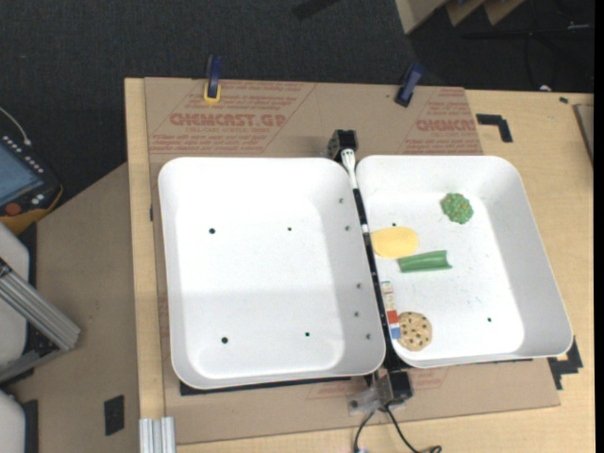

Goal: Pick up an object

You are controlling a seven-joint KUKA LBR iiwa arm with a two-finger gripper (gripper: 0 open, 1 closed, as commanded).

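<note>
Yellow piece [394, 242], green stick [424, 262], broccoli [457, 208], cookie [414, 329] in right bin [495, 272]; jaws state: cannot tell.

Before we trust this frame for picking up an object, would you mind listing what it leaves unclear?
- Small red, white and blue item at the right white bin's left wall: too small to identify.
- Round tan speckled disc: whether cookie or toy, too small to tell.
- Dark-screened device: cut off by the left edge.
- Printed lettering on the brown cardboard sheet: partly covered by the left white bin.

The end effector's pose cannot be told.
</note>
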